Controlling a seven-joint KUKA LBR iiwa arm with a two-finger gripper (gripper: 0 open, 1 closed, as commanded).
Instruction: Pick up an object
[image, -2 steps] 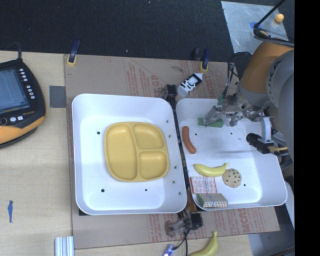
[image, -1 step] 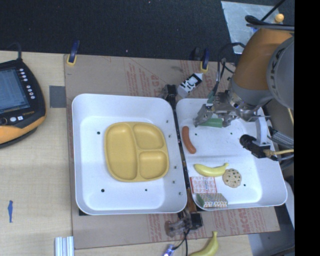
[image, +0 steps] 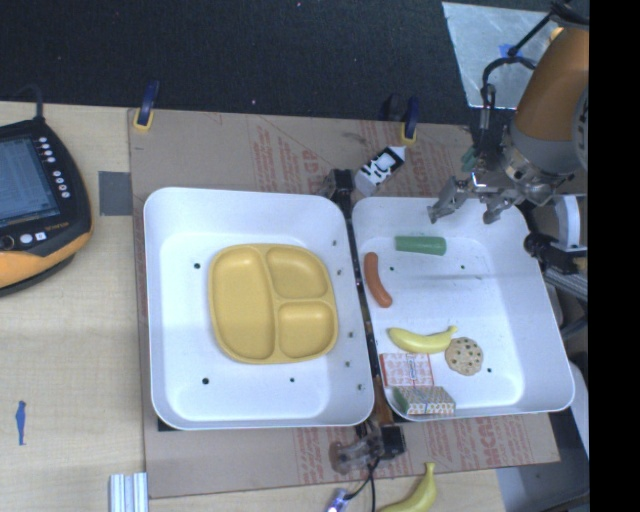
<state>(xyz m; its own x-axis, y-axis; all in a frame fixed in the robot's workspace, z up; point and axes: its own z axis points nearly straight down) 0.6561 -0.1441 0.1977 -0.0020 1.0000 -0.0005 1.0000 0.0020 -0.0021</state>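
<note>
yellow tray (image: 272, 301) in left bin (image: 175, 300); banana (image: 420, 339), perhaps cookie (image: 464, 356), right

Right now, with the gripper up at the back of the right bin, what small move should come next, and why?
Probably lower the gripper toward the green stick and shift it slightly left. The fingers look spread and hold nothing, and that stick lies alone just in front of them in the right bin, apart from the sausage, so it seems the nearest easy pick.
</note>
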